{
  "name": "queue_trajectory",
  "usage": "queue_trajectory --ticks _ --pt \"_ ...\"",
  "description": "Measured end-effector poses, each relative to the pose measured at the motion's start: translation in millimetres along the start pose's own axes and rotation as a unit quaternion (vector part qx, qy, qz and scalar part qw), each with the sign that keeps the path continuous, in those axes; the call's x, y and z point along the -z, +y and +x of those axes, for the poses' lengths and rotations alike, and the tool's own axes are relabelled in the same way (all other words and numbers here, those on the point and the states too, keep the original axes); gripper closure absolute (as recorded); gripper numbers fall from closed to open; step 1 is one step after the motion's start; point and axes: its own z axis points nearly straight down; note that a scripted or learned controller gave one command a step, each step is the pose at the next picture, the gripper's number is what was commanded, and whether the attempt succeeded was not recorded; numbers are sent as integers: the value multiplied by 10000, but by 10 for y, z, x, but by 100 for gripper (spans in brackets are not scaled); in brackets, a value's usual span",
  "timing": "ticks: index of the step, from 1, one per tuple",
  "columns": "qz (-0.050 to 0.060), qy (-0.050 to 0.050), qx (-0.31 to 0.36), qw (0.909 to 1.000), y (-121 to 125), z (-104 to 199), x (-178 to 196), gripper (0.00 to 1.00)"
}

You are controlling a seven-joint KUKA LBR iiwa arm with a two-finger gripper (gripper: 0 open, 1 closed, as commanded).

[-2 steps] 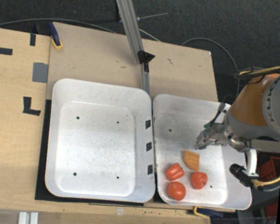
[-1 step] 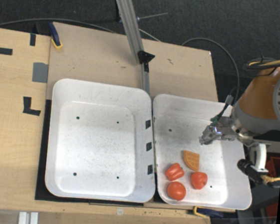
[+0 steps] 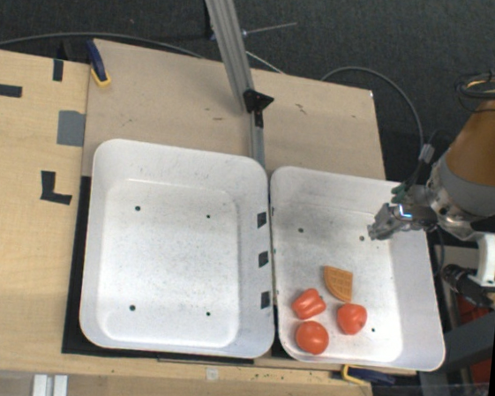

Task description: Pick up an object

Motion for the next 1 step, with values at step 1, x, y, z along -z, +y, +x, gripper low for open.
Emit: queue_trajectory --ticks 1 --pt "11 2 -3 10000 12 2 397 100"
